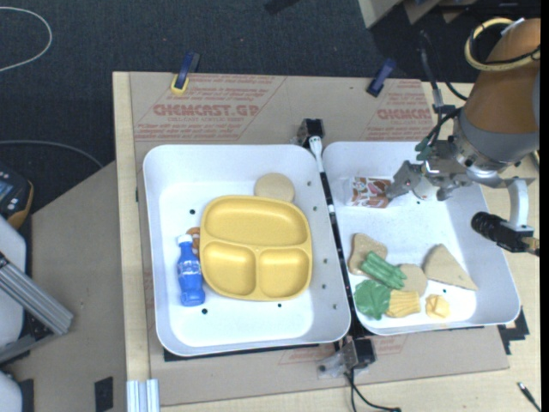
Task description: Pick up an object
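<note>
My gripper (400, 184) hangs over the back of the right bin (480, 230), its tip beside a small red-and-white packet (369, 191). Whether the tip touches the packet I cannot make out. Toward the front of that bin lie a tan toast slice (367, 249), a green toy vegetable (377, 283), a yellow corn piece (406, 302), a tan wedge (448, 268) and a small yellow cheese piece (437, 306). The left bin (163, 187) holds a yellow divided plate (254, 247), a blue bottle (190, 273) and a beige round disc (274, 185).
The grey and orange arm (506, 93) comes in from the upper right above the right bin's back corner. A black part (502, 230) sticks out over the right rim. Both bins rest on a cardboard sheet (214, 110) held by clamps (183, 74).
</note>
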Motion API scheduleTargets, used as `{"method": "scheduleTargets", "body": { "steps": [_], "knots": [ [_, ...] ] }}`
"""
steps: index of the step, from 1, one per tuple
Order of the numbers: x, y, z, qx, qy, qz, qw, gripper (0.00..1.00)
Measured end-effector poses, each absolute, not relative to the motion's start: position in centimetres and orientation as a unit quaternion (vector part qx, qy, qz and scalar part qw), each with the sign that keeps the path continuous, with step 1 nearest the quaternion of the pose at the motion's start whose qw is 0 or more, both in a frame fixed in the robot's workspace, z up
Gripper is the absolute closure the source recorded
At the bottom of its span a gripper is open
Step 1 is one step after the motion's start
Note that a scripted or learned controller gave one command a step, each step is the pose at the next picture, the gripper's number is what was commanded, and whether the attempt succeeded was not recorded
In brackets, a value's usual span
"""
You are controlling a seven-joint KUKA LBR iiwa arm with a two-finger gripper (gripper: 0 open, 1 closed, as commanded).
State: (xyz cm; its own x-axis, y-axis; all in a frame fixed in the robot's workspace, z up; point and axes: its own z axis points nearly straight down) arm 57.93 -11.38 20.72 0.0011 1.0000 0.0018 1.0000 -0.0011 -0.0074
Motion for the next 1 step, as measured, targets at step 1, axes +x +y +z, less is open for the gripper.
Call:
{"method": "scheduleTargets", "body": {
  "steps": [1],
  "knots": [
    [57.63, -11.26, 16.42, -0.707, -0.707, 0.0018, 0.003, 0.0]
  ]
}}
